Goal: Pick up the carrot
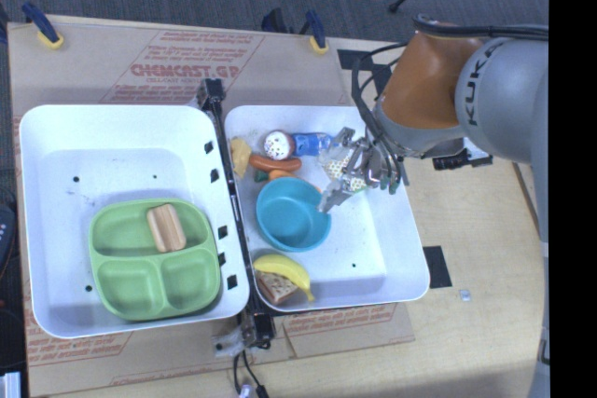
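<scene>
we logged the claw (347,185) low over the right bin (403,249), hanging above the near-right rim of the blue bowl (293,213). whether the claw was apart or together we could not tell; the metal parts ran together against the clutter behind them. nothing showed gripped in it.

the carrot (276,164) lay to the claw's left and a little farther back, flat on the bin floor, long axis running left-right. it sat tight among neighbours: a white dotted ball (276,144) just behind it, a yellow piece (241,156) at its far-left end, the bowl's rim just in front, a blue-and-clear wrapper (312,144) between it and the claw.

risks as we judged them:
- the claw was over the bowl, not the carrot; closing there would catch the rim or nothing.
- the carrot was thin and low, so a shallow descent would likely close above it.
- crowding left little room to straddle it; a tip could land on the ball or the bowl rim and knock the carrot aside.
- the wrapper could snag on the sideways move.

the banana (285,271) and a brown piece (278,290) lay well nearer than the claw, the green tray (154,261) far left in the other bin (47,228); we judged these no concern.
</scene>
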Available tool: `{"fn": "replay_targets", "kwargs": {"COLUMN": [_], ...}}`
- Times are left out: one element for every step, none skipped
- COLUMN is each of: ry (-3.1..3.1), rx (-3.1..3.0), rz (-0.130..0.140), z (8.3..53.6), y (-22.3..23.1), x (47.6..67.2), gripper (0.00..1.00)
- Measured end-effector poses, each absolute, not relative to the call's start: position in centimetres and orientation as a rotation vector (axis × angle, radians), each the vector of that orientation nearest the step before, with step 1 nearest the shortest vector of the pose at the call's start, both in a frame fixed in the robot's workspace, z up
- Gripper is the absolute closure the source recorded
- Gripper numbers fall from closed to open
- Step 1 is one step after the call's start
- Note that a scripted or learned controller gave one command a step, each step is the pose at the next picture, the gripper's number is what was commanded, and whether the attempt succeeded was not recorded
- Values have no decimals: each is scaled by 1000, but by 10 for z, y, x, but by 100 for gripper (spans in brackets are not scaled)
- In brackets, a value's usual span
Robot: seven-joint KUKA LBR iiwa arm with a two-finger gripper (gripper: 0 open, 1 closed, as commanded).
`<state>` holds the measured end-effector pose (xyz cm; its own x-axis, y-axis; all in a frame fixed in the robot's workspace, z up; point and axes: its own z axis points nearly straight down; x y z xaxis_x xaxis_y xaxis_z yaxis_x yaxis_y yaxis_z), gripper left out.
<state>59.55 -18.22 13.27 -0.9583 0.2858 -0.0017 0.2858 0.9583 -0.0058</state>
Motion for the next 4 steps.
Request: {"fn": "replay_targets", "kwargs": {"ry": [3106, 3061, 3002, 2851], "rx": [514, 664, 912, 1345], "rz": [3, 8, -6, -13], "z": [110, 199, 193, 88], "y": [-95, 41, 48, 123], "x": [619, 637, 645, 640], "gripper": [0, 0, 0, 0]}}
